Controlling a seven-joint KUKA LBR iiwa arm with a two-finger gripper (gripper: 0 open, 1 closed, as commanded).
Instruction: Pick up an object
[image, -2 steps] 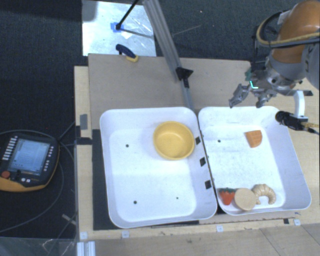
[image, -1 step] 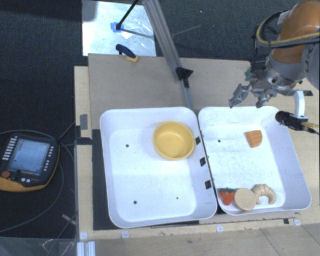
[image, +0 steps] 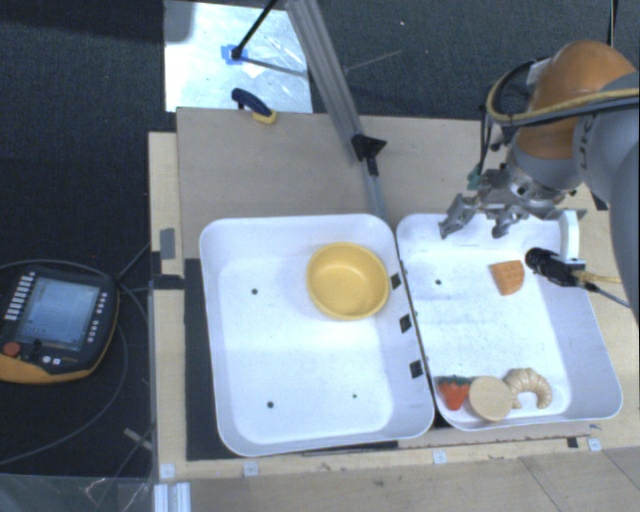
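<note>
My gripper (image: 474, 224) hangs over the far edge of the right bin (image: 590, 340), fingers spread open with nothing between them. An orange wedge-shaped piece (image: 508, 277) lies in the right bin, a little to the right of and nearer than the gripper. At that bin's near edge sit a red strawberry-like item (image: 454, 392), a round tan disc (image: 490, 398) and a pale croissant-shaped item (image: 530, 386). A yellow bowl (image: 347, 280) stands in the left bin (image: 250, 400), near its far right corner.
A metal pole (image: 335, 85) slants across the bench behind the bins, ending in a black clamp (image: 367, 148). A black cylindrical part (image: 548, 264) sticks out from the arm over the right bin. A control pendant (image: 50, 320) lies on the floor at left.
</note>
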